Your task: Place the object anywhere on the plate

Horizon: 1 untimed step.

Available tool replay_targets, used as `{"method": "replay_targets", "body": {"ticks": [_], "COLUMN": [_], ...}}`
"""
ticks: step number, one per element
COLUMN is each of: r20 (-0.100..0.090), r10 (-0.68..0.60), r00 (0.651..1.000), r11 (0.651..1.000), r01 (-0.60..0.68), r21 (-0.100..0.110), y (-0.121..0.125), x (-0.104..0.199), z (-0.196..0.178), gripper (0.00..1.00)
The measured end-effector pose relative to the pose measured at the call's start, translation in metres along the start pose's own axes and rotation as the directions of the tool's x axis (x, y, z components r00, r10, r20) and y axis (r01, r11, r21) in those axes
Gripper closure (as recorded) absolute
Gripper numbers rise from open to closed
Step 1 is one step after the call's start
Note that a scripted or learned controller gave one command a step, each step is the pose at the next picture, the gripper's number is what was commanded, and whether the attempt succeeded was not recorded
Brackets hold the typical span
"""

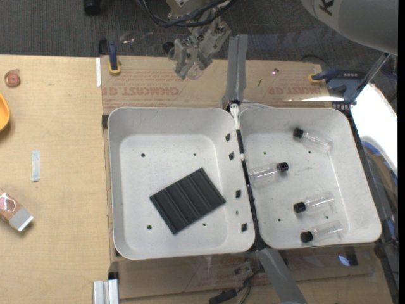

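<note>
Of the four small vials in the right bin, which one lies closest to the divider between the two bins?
The vial in the bin's left half, second from the top, lies closest. Its clear body points at the divider; the other three lie further right.

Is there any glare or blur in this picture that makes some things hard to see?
Camera view: strong glare whitens the right bin's far right rim; the clear vials nearly fade into the white floor, only their black caps stand out; the claw looks slightly blurred; the dark plate is sharp.

Four capped clear vials (273,170) lying flat, right bin (361,170), ribbed black plate (188,200), left bin (126,170)
</note>
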<state>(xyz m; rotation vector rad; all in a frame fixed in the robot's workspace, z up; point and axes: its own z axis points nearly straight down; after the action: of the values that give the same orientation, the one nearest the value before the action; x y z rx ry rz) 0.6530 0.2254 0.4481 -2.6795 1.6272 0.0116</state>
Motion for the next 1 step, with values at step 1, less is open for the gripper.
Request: {"method": "replay_targets", "body": {"ticks": [1], "r20": [0.005], "r10": [0.009], "r00": [1.000], "r11": [1.000], "r01": [-0.009], "r21": [0.001], "y": [-0.0009], "x": [0.0020], "z": [-0.0076], "gripper": [1.00]}}
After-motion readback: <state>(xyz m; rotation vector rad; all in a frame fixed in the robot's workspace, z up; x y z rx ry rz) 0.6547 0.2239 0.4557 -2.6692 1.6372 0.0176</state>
